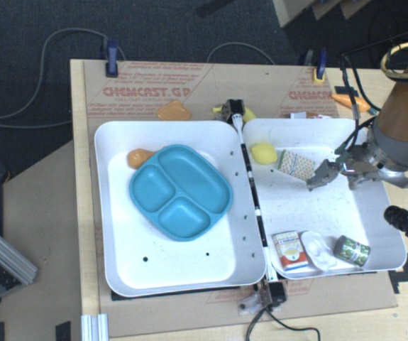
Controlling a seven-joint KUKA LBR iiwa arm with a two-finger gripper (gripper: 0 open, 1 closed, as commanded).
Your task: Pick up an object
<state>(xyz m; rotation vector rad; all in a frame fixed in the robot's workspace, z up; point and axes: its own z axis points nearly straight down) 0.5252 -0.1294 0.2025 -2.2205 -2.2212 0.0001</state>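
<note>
Two shallow white bins were seen side by side on the counter, which was covered with brown printed board. The left bin was occupied by a blue divided plate, set slightly askew, with a small orange object lying just beside its upper left edge, against the bin's far wall. Another orange object was seen outside the bins, on the counter just beyond the left bin's far rim.

In the right bin, a yellow lemon-like object was found near the far left corner, and a small patterned packet lay just beside it, to its right. Along the near edge of that bin, a small red and white carton, a white lid-like piece touching it, and a green can on its side were placed in a row.

The arm was reached in from the right, over the right bin's far half. The hand was positioned low in the bin, just to the right of the patterned packet, with its dark fingers pointed leftward towards it. Nothing was seen between the fingers; whether they were spread or pressed together could not be told. The packet was seen resting on the bin floor, apart from the fingertips.
</note>
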